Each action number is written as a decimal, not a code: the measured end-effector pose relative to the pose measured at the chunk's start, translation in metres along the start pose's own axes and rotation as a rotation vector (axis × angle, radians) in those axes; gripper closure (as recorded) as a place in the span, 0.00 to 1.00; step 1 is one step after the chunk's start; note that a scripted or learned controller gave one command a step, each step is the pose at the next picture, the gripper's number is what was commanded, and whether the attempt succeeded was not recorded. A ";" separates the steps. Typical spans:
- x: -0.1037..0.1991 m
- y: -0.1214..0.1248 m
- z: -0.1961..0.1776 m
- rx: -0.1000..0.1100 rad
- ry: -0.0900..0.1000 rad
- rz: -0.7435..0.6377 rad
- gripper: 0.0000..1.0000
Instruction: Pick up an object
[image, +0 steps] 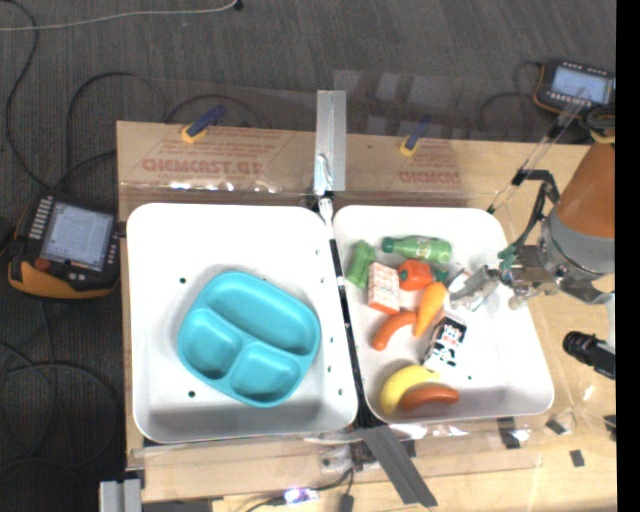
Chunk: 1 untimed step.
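Just now the gripper (478, 287) hangs over the right bin (520, 395), whether parted or closed I cannot tell. Just left lies a carrot (430, 306); a black-and-white carton (446, 344) lies below it.

Single camera, fixed high above counter (440, 165), looking down at slight slant. Far side of counter toward frame top, near edge toward bottom. Distance moderate: both white bins fit whole, left bin (160, 400) and right bin (510, 385) side by side mid-frame. Dark carpeted floor (100, 60) visible beyond counter at top and left, with cables and handheld pendant (65, 245). Arm (590, 215) enters from frame right, partly cut by edge. No second view, so no overlap.
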<state>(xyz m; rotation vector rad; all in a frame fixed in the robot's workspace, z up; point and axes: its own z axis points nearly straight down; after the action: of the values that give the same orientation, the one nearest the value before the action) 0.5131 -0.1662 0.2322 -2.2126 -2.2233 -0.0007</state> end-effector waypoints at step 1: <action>0.038 0.028 0.129 -0.025 -0.006 -0.075 0.00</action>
<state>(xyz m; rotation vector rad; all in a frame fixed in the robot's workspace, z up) 0.5404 -0.1279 0.1034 -2.1431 -2.3203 -0.0219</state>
